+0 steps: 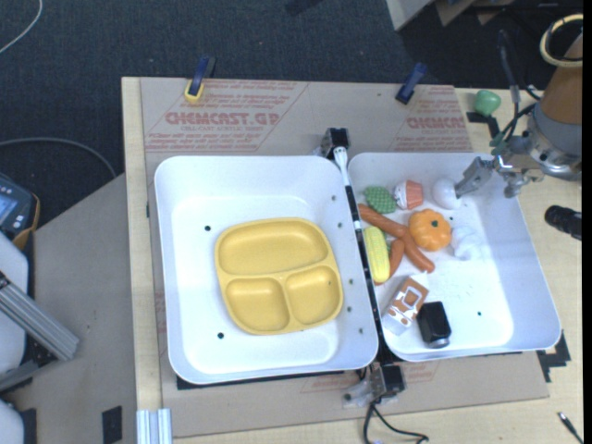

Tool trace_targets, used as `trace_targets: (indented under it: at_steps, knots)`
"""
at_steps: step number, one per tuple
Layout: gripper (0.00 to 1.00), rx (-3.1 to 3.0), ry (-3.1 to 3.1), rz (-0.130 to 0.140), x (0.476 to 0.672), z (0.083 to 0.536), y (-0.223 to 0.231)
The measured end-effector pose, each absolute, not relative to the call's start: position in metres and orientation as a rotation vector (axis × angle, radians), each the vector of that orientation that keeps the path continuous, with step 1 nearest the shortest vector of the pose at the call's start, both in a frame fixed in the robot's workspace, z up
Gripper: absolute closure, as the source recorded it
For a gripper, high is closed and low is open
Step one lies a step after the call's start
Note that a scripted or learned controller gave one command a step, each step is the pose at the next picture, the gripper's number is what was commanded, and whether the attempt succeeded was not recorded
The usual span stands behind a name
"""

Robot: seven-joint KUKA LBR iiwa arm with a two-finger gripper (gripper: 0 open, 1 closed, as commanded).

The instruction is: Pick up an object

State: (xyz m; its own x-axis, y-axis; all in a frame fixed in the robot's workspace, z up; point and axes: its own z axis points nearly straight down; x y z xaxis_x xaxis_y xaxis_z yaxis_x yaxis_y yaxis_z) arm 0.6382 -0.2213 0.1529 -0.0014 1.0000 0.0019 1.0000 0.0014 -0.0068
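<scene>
We saw the hand (488, 176), empty and parted, with the orange pumpkin (430, 229) at its seven o'clock.

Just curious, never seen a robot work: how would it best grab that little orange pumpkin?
Probably from straight above, fingers closing across the round body of the pumpkin. Its top sits free, but carrots press against its left and lower sides, so a side approach looks crowded. The gripper hangs off to its upper right.

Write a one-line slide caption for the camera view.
KUKA gripper poised over the right bin of toy food beside the orange pumpkin; yellow divided plate sits in the left bin.
</scene>
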Motion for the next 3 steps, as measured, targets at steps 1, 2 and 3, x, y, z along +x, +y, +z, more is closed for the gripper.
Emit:
trace_targets:
  at_steps: [1,2,3]
  knots:
    - [0.0,-2.216,-2.221,0.003,0.64,0.11,-0.219]
    - [0.0,-2.212,-2.223,-0.008,0.642,0.085,-0.214]
    - [1.0,-2.215,-2.227,-0.003,0.642,0.096,-0.216]
